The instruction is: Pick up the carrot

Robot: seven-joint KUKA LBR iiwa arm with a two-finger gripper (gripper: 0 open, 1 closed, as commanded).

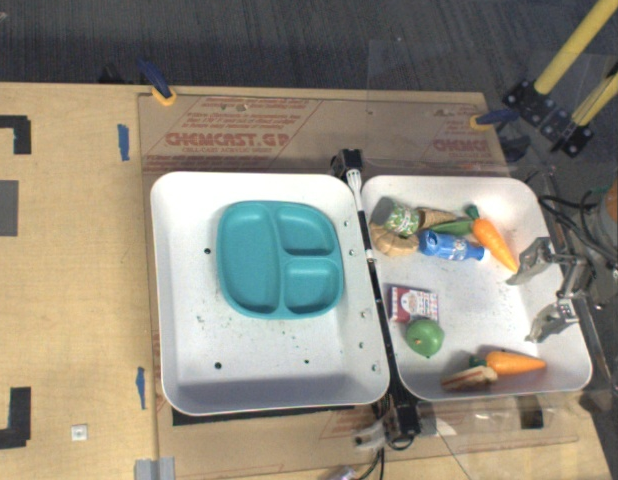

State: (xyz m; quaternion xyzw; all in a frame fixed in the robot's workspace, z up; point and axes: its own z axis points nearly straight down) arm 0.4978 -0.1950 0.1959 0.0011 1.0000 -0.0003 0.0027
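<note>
Cardboard-topped bench [69, 268], dark carpet [289, 18] beyond

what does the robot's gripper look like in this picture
The gripper is bare silvery grey metal with two short, angular fingers. Dark cables run along the body behind it at the right edge. No markings can be made out on it.

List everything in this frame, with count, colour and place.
bins: 2, white, side by side on the bench
tray: 1, teal, three compartments, left bin
carrots: 2, orange; one at right bin's far right, one near its front edge
bottle: 1, blue, right bin, far side
carton: 1, red, right bin, middle
apple: 1, green, just in front of the carton
gripper: 1, metal, open, over right bin's right edge
</note>
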